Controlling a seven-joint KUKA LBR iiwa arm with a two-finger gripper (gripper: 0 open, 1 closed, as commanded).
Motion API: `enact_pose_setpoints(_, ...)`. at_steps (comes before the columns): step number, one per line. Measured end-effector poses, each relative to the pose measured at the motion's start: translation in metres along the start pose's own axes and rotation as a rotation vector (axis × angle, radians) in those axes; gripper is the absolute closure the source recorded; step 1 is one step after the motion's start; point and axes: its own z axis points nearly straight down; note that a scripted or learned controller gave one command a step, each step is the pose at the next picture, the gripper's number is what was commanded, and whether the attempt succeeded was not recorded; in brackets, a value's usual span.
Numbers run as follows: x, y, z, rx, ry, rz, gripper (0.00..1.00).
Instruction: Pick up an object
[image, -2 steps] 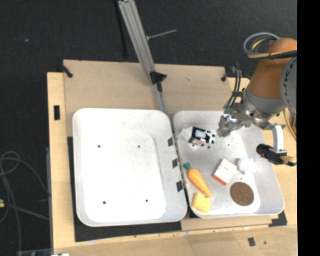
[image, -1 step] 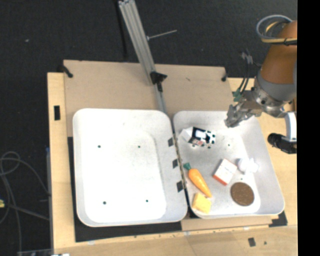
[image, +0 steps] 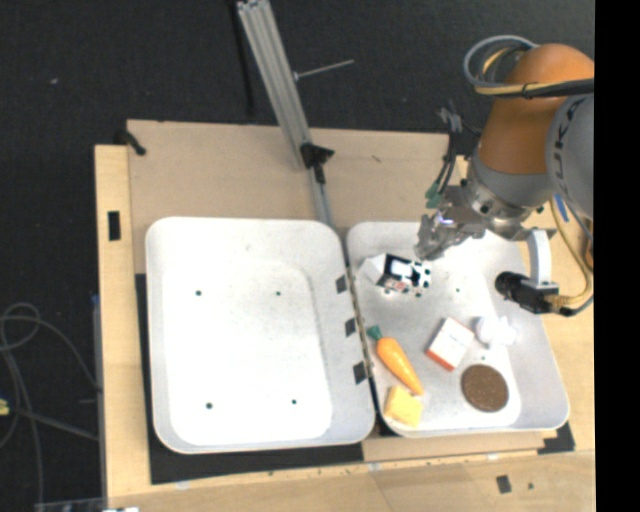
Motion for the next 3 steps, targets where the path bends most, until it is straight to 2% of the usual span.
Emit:
enact_pose_setpoints(2, 0.092, 0.005, 0.007, 0.003, 0.001, 0.0, 1.0)
enact_pose_setpoints(3, 0.144, 0.023, 0.015, -0.001, 0.001, -0.001, 1.0)
